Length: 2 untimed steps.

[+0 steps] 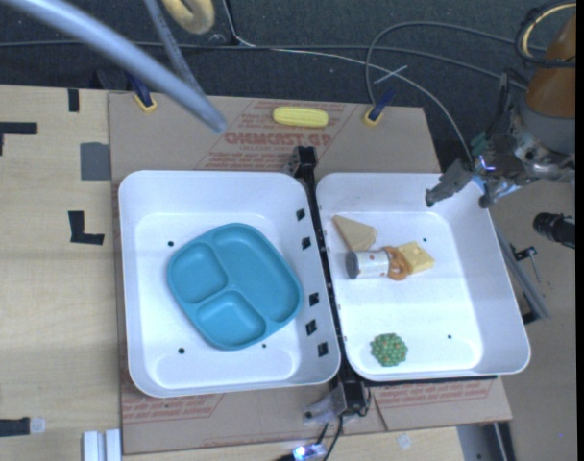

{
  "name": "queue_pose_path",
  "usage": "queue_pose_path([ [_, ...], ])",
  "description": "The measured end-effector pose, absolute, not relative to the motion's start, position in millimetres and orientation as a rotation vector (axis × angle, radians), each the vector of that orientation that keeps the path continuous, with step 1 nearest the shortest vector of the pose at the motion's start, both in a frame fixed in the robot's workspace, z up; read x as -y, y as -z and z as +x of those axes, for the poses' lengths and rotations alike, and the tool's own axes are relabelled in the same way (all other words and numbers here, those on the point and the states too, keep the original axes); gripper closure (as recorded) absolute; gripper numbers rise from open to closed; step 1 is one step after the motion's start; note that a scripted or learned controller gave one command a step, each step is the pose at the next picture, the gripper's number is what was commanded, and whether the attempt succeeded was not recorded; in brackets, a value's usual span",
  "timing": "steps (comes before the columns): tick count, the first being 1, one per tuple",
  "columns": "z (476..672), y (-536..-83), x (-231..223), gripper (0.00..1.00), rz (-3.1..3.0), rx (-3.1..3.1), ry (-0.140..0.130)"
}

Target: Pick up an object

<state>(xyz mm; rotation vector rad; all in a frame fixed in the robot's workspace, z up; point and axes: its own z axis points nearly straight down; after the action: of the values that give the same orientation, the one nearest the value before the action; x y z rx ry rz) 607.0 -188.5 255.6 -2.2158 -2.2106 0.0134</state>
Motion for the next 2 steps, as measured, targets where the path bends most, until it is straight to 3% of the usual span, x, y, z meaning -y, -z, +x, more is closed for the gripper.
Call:
queue_pose_path([
  [1,609.2,-264.1,187.7,0.00,-2.219,2.222,-0.002],
  [2,604.8,-200.4,184.4,0.00,-2.217,2.219,-0.007],
])
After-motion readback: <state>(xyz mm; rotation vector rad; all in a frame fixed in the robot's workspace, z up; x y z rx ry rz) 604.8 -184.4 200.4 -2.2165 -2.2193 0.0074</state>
